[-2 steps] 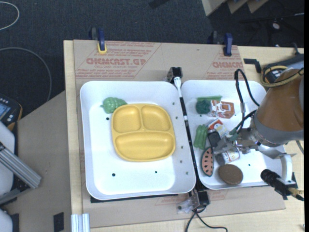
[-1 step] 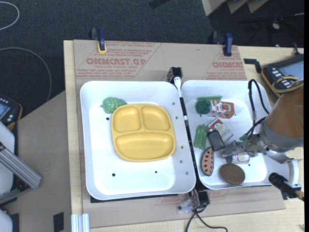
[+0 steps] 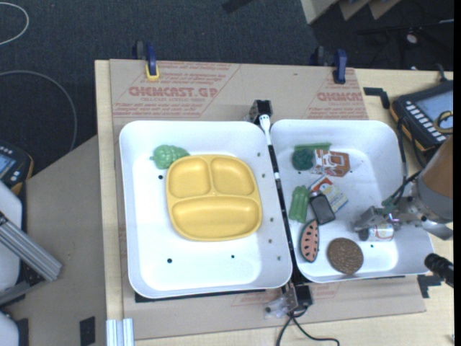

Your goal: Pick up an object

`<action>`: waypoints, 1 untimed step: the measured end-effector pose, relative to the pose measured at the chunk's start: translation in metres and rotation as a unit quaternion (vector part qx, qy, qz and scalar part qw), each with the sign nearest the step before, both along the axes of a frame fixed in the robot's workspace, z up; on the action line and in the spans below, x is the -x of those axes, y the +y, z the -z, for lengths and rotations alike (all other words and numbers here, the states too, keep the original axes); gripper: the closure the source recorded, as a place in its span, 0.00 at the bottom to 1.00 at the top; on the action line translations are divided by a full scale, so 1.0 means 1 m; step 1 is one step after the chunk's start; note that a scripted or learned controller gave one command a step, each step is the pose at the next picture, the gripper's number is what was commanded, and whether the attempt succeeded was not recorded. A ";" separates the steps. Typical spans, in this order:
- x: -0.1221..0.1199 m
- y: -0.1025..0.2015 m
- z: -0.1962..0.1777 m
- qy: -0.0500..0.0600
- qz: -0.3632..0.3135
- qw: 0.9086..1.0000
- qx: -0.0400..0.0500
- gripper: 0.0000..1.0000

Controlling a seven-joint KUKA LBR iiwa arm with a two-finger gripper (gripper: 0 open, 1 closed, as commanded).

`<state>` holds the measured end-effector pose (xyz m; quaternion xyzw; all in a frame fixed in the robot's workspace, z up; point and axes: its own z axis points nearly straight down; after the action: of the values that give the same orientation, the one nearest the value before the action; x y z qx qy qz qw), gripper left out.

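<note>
My gripper [image 3: 376, 225] hangs low over the right side of the right bin [image 3: 382, 139], reaching in from the right edge. A small white and red item [image 3: 383, 232] lies right under it; whether it is held I cannot tell. Just left of and below the gripper lies a round brown cookie [image 3: 345, 255]. Further left are a watermelon slice [image 3: 310, 240], a black block [image 3: 322, 209], a green pickle [image 3: 299, 203] and a small red and white carton [image 3: 333, 163]. A dark green piece [image 3: 303, 156] sits at the bin's far left.
The left bin [image 3: 140, 215] holds a yellow divided plate [image 3: 213, 197] and a light green leafy piece [image 3: 169, 156] at its far left corner. A black and orange device [image 3: 428, 117] sits on the bench beyond the right bin.
</note>
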<state>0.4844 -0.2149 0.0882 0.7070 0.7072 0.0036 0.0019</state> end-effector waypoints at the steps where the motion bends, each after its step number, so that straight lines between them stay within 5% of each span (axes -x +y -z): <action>1: 0.005 0.069 -0.001 0.005 -0.003 1.000 -0.002 0.00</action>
<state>0.4793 -0.1456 0.0897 0.7050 0.7092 0.0009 -0.0030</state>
